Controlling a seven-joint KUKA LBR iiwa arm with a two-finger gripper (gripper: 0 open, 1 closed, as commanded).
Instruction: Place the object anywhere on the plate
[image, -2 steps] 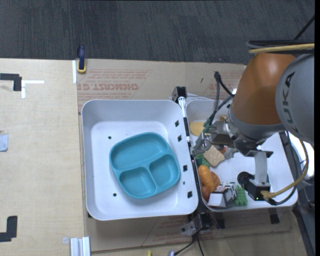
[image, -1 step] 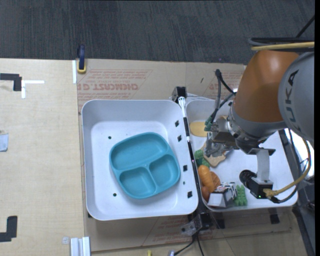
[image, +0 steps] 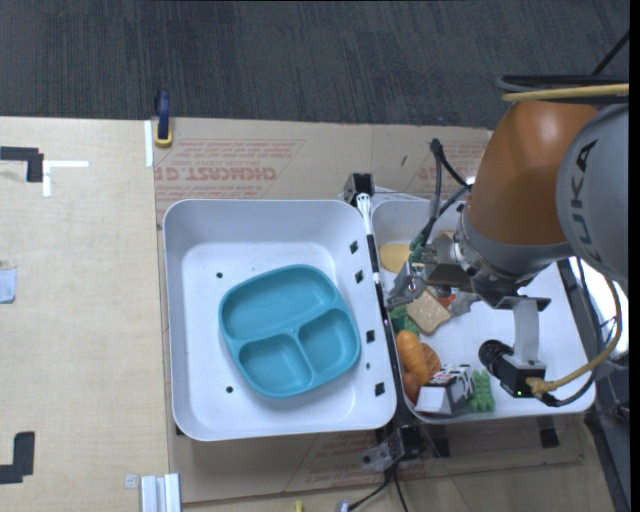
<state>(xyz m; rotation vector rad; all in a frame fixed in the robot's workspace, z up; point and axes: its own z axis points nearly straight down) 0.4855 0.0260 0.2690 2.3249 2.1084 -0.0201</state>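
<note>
A blue three-compartment plate lies in the left white bin with nothing on it. My gripper hangs low over the left side of the right bin, near the wall between the two bins. Just below and right of it lies a tan cracker-like square. A green piece sits beside that, and an orange pastry-like item lies further toward the front. The arm's grey and orange wrist covers much of the right bin.
A pale yellow item lies at the back left of the right bin. A small white and black box and a green leafy toy sit at its front. Cables run along the arm over the bin's right side.
</note>
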